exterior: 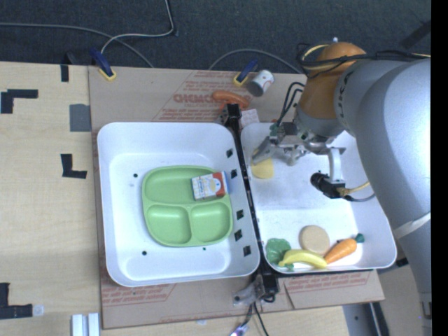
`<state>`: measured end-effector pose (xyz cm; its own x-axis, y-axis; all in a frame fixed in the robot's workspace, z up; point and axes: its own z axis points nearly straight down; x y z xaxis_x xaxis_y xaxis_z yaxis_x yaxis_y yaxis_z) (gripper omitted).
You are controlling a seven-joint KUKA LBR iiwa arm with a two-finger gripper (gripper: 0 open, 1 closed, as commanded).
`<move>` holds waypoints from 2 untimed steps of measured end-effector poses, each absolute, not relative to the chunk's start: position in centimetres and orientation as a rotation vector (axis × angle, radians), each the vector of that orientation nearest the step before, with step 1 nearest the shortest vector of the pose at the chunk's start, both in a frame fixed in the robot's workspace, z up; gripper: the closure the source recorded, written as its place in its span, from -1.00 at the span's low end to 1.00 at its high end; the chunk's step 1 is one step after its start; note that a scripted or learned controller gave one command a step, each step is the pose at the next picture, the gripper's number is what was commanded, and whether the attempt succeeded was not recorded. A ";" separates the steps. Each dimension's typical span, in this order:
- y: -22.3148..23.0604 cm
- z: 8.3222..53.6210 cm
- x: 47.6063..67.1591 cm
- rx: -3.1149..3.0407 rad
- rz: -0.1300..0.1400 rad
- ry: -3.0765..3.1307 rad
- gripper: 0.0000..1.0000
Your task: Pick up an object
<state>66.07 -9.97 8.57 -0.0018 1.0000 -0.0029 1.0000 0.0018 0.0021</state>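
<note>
My gripper point(274, 150) hangs over the far left corner of the right bin point(308, 201). A pale yellow object point(262, 169) lies on the bin floor just below and in front of it, close to the divider. Whether it touches the gripper is unclear. Along the near edge of the same bin lie a green broccoli piece point(277, 248), a yellow banana point(305, 259), a tan round bun point(314, 238) and an orange carrot point(341, 249). In the left bin point(119, 187) a green divided plate point(183, 212) carries a small carton point(208, 185).
Behind the bins on the cardboard lie a red sausage-like piece point(231, 97) and a grey cylinder point(261, 82). Blue-and-yellow clamps point(104, 65) hold the cardboard's far edge. The arm's grey body point(392, 131) covers the right bin's far right side. Cables run across the back.
</note>
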 end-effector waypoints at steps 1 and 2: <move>-9.8 8.6 65.7 2.217 -0.001 2.220 -1.00; -9.9 8.6 64.8 2.217 -0.001 2.220 -1.00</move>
<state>64.82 -9.88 8.59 -0.0015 1.0000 -0.0032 1.0000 0.0015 0.0025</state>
